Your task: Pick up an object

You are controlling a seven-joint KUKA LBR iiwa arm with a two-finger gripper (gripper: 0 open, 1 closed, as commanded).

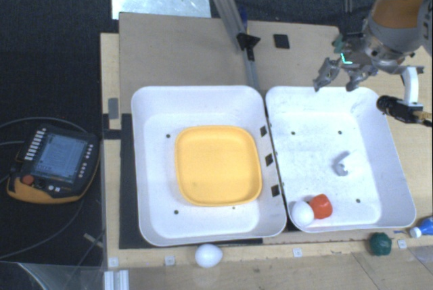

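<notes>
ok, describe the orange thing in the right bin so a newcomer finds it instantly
Start at the right bin and go to its near-left corner. The orange object sits there, beside a white ball. It is the bin's one brightly coloured item; the curved piece mid-bin is grey.

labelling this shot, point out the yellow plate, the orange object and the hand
yellow plate (218,165), camera view, plate centre
orange object (321,206), camera view, its top face
hand (336,81), camera view, between the fingertips

Single fixed camera above bench (318,38), slanted down on both bins (203,103).
</notes>
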